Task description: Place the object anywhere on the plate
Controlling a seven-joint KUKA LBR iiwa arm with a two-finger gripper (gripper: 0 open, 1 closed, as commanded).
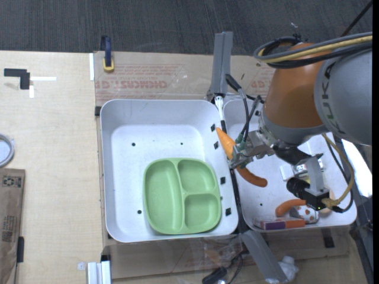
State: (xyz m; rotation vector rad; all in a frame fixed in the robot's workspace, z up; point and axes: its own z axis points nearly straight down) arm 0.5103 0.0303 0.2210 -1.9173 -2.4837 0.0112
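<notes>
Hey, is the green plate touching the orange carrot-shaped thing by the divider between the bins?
Apart. Camera view shows white bin floor between the green plate and the orange carrot-shaped thing.

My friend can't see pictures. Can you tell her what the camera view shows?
A grey and orange robot arm reaches from the right over two white bins, its gripper at the wall between them beside an orange carrot-shaped object. A green divided plate sits in the left bin; the right bin holds more small orange objects.

Bright, even overhead light; soft shadows inside left bin; glare on right bin edge; slightly soft focus.
</notes>
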